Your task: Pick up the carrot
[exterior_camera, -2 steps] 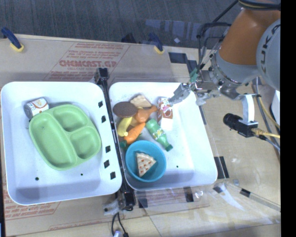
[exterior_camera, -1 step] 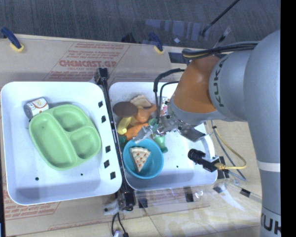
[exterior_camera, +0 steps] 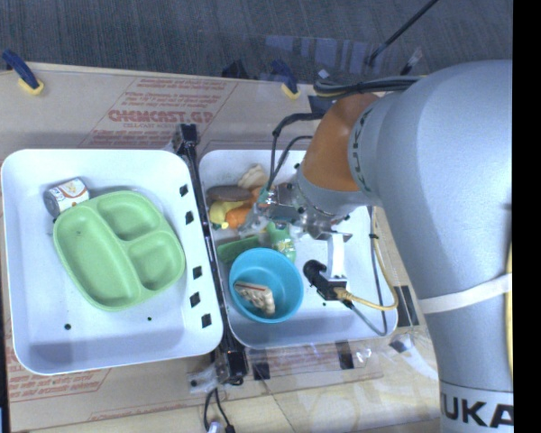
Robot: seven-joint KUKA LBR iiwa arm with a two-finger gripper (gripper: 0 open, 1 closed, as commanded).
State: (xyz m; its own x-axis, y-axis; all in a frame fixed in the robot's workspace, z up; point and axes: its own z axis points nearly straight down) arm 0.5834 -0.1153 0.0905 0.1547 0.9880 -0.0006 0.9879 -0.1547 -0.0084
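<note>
The left bin (exterior_camera: 18,269) held a green divided plate (exterior_camera: 117,246) and a small can (exterior_camera: 66,193). In the right bin (exterior_camera: 365,318), the carrot (exterior_camera: 239,216) lay beside a blue bowl (exterior_camera: 266,282). The gripper (exterior_camera: 275,213) hung near the carrot; its state could not be determined.

— What's sitting in the left bin (exterior_camera: 18,242)?

— A green divided plate (exterior_camera: 117,249), with a small carton (exterior_camera: 66,194) touching its upper left edge.

— And the right bin (exterior_camera: 370,327)?

— A blue bowl (exterior_camera: 266,282) near the front, something pale lying inside it. Behind it there's a yellow piece (exterior_camera: 219,213), maybe a banana, and a beige item (exterior_camera: 252,177) by the back wall.

— Underneath?

— Printed brown cardboard (exterior_camera: 153,106), blue clamps (exterior_camera: 22,72) at the back.
</note>
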